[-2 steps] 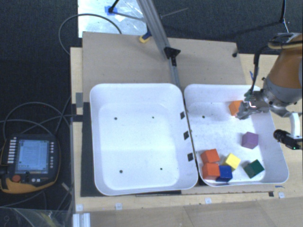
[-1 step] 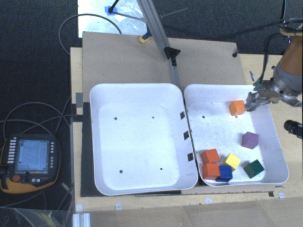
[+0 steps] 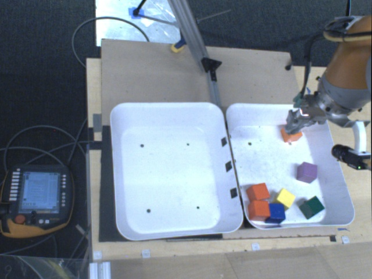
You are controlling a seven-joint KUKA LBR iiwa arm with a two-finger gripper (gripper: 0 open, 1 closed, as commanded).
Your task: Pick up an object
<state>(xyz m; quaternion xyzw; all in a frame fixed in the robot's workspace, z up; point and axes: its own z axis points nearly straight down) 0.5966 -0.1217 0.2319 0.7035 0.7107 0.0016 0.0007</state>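
Observation:
My gripper hangs over the upper right part of the right bin, reaching in from the right. Directly beneath it lies a small orange block, partly covered by the gripper's tip. Whether the block touches the gripper is unclear. Lower in the same bin sit a purple block, two orange blocks, a yellow block, a blue block and a green block.
The left bin stands beside the right one, sharing a raised middle rim. A slanted metal pole crosses the back of the bench. A teach pendant lies on the floor at left.

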